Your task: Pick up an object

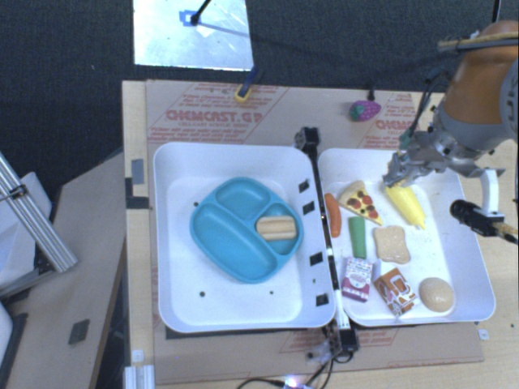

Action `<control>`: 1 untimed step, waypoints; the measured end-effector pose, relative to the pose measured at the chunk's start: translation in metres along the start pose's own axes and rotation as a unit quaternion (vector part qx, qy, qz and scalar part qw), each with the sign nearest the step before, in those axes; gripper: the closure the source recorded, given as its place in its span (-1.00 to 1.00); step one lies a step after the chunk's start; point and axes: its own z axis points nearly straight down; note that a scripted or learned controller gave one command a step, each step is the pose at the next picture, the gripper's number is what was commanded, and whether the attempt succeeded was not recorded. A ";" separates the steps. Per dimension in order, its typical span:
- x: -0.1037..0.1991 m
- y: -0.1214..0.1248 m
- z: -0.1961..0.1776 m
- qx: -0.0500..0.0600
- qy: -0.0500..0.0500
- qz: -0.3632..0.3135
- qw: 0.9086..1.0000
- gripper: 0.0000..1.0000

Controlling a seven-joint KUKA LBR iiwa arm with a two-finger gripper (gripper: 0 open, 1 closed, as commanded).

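My gripper [400, 175] hangs low over the back of the right bin [478, 298], right at the upper end of a yellow corn cob [408, 204]. Whether it touches the cob I cannot tell. To its left lies a pizza slice [360, 202]. An orange carrot [332, 214] and a green stick [358, 237] rest near the bin's left wall. Further forward are a slice of bread [392, 244], a small pink carton [358, 279], a brown box [396, 290] and a pale round bun [436, 294].
The left bin [174, 298] holds a blue divided plate [231, 233] with a tan roll [276, 228] in one compartment. A purple toy [365, 109] and a yellow clip [243, 94] lie on the cardboard behind the bins. A black divider [318, 217] runs between the bins.
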 end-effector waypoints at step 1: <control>0.030 -0.029 -0.003 0.000 0.000 0.000 1.000 1.00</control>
